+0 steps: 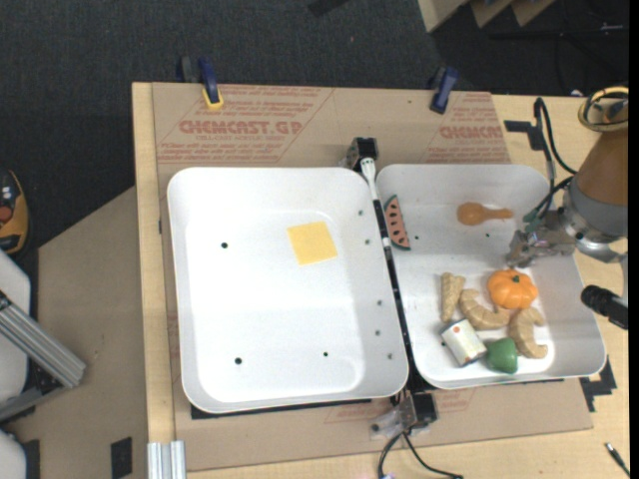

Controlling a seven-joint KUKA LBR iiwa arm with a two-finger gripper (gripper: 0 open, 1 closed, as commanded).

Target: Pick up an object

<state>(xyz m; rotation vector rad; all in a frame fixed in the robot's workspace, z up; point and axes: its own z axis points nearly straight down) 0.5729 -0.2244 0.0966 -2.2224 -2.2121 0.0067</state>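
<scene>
Two white bins side by side on the bench. Left bin (pixel 200 297) holds one yellow square (pixel 313 242). Right bin (pixel 449 180) holds the clutter: orange pumpkin (pixel 512 289), tan pieces (pixel 484 315), white-and-red can (pixel 463 341), green piece (pixel 502 356), orange spoon (pixel 482 213), watermelon slice (pixel 396 222) at the left wall. Gripper (pixel 523 249) sits low in the right bin, just above the pumpkin, near but apart. Nothing visible between its tips; whether it's open or closed can't be made out.
</scene>
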